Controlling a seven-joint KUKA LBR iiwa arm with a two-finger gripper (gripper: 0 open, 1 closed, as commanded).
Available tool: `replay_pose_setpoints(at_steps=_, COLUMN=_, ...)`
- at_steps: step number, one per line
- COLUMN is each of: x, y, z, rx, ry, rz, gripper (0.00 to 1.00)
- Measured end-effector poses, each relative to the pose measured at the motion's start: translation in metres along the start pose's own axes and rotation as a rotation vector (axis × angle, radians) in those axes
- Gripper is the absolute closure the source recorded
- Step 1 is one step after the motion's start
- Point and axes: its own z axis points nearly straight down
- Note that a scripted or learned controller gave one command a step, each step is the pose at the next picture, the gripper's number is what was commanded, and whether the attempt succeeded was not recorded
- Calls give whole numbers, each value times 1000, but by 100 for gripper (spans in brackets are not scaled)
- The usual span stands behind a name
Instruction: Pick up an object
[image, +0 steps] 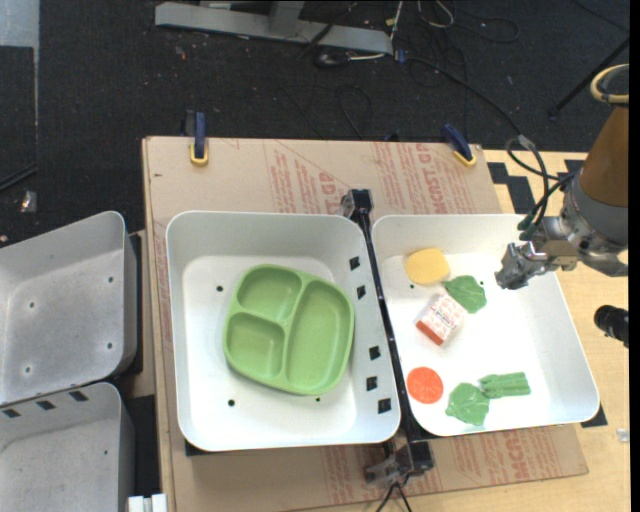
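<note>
Left bin (190, 300): white, just left of the right bin, the two touching along a black divider
Right bin (560, 330): white, holds the loose items; the landmark for all below
Green tray (290, 328): three compartments, in the left bin, well left of the right bin
Arm (605, 190): reaches over the right bin's far right edge
Gripper (513, 272): above the right bin's upper right part, nothing seen between its fingers; spread or closed cannot be told
Green toy (486, 393): near the right bin's front edge
Small box (440, 319): red and white, at the right bin's middle
Yellow piece (427, 265): upper left of the right bin
Green leaf (466, 293): just left of the gripper
Orange disc (425, 384): lower left of the right bin
</note>
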Motion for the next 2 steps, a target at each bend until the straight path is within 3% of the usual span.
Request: replay_pose_setpoints(at_steps=2, x=89, y=31, z=14, rx=3, ry=1, rz=-4, gripper=100)
